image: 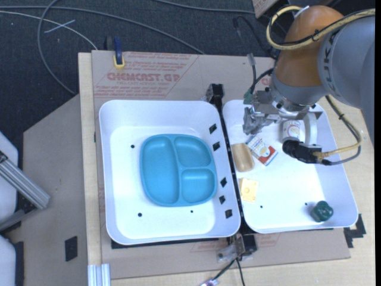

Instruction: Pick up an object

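My gripper hangs over the far left part of the right bin, pointing down. Just below it in the view lies a small red and white box. A tan, bread-like piece rests beside the box against the bin's left wall. Nearer the front, a yellow wedge lies flat. A dark green round object sits in the front right corner. From this angle the wrist hides what is directly beneath the gripper.
The left bin holds a blue divided plate. A black divider with clips runs between the bins. A black and yellow cable hangs off the arm over the right bin.
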